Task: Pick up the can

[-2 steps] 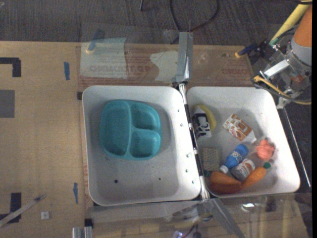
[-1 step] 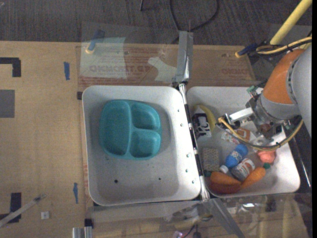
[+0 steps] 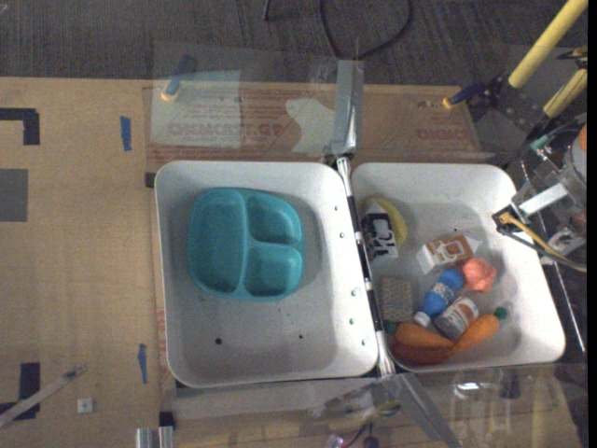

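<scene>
The left bin (image 3: 177, 278) holds a teal divided plate (image 3: 246, 243). In the right bin (image 3: 541, 339) a black-and-white carton (image 3: 379, 235) lies against a banana (image 3: 395, 218), with a sponge (image 3: 396, 299) below them. Further right come a small orange-and-white box (image 3: 447, 251), a blue bottle (image 3: 437, 298) and a pink object (image 3: 478, 273). The can (image 3: 457, 317) lies tilted between the bottle and two carrots (image 3: 446, 338), well below and left of the gripper (image 3: 515, 217). The gripper sits at the bin's right rim, partly cut off, and I cannot tell how it stands.
</scene>
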You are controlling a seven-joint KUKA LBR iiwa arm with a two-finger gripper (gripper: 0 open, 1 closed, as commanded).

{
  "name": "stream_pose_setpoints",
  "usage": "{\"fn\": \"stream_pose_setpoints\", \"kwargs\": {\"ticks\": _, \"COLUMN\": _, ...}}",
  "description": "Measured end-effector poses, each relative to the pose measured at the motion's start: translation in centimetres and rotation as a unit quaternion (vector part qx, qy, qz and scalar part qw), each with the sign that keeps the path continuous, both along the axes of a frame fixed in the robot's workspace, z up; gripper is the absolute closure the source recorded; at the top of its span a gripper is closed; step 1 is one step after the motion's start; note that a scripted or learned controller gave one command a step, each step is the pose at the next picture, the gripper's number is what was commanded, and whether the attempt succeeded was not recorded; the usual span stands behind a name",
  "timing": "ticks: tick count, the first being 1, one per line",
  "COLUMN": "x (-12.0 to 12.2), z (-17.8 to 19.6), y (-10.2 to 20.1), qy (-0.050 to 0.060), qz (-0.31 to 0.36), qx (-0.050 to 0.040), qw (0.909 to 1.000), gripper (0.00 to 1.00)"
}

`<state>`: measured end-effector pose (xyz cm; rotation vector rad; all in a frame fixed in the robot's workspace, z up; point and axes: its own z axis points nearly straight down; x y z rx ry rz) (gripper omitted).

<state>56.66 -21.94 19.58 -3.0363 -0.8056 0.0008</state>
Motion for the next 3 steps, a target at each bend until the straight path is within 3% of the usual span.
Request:
{"fn": "stream_pose_setpoints", "kwargs": {"ticks": 1, "x": 0.0, "z": 1.0, "y": -0.2, "qy": -0.001, "qz": -0.002, "qx": -0.0003, "qw": 1.0000, "gripper": 1.00}}
{"fn": "stream_pose_setpoints", "kwargs": {"ticks": 2, "x": -3.9, "z": 8.7, "y": 6.8, "qy": 0.000, "qz": -0.066, "qx": -0.0001, "qw": 0.9978, "gripper": 1.00}}
{"fn": "stream_pose_setpoints", "kwargs": {"ticks": 3, "x": -3.9, "z": 9.6, "y": 6.8, "qy": 0.000, "qz": -0.066, "qx": 0.0001, "qw": 0.9978, "gripper": 1.00}}
